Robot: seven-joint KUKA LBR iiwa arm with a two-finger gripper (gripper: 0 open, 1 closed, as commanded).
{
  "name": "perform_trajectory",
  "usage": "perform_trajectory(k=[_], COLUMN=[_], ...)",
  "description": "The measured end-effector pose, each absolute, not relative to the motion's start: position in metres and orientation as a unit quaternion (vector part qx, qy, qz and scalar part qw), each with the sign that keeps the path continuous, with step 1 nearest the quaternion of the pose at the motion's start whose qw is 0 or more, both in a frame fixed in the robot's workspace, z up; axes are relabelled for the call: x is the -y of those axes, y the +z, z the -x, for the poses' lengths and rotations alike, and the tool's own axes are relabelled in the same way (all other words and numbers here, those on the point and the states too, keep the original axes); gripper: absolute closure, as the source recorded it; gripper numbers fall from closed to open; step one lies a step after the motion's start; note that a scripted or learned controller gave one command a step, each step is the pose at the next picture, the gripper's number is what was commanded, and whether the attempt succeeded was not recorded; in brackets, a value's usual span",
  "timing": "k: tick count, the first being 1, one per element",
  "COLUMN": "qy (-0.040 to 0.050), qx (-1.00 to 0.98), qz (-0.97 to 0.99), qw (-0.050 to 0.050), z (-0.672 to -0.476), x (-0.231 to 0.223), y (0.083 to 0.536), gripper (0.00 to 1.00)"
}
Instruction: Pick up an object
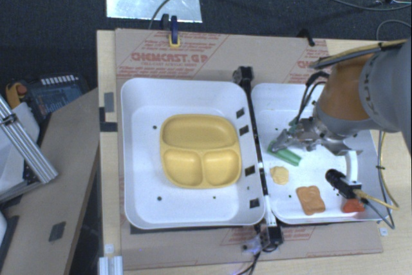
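Currently: tool (282, 142), low in the right bin (270, 103), fingertips at the green object (288, 156); whether spread or pinching cannot be told. Nearby: yellow round piece (279, 174), brown toast-like piece (311, 199), red item (352, 206). Left bin (138, 138): yellow divided tray (199, 150). Task status, judged: nothing lifted yet; grasp and lift outstanding.
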State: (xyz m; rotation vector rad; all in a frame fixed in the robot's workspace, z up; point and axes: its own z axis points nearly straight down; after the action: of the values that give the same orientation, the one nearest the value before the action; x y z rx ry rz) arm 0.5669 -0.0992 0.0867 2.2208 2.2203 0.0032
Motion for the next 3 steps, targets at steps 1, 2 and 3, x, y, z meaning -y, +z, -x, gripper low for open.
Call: perform_trajectory(k=[1, 2, 3], qy=[0.0037, 0.0016, 0.0023], qx=[-0.707, -0.709, -0.708], qz=[-0.707, -0.706, -0.706], qw=[0.004, 0.002, 0.004], z=[-0.57, -0.572, -0.573], x=[0.099, 0.097, 0.104], y=[0.101, 0.145, 0.207], gripper=[1.0, 1.0, 1.0])
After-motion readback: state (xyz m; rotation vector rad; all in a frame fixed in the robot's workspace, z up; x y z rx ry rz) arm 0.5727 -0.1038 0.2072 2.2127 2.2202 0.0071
